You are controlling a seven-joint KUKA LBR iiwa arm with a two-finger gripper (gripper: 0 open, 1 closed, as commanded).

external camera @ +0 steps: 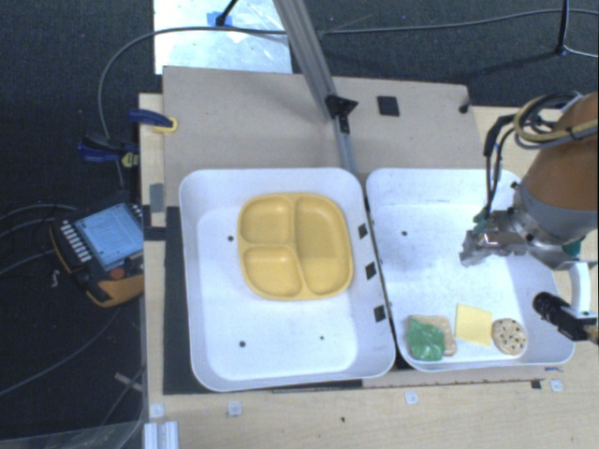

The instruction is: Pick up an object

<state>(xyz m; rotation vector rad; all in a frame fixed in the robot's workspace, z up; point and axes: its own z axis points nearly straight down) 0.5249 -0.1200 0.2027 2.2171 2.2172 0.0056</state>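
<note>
My pincer [479, 249] hovers over the right bin [412, 195], jaw state I cannot tell. The 3 food pieces lie near its front edge; the cheese slice [474, 325] sits almost straight below.

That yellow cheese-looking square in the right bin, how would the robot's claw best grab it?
Probably straight down from above, the fingers closing across two opposite edges of the yellow square. It lies flat on the right bin floor, so it offers no upright side. The round cookie sits close on one side and the green-topped toast on the other, so the pair of edges facing away from them looks freer. The gripper is above it, nearer the bin's middle.
</note>
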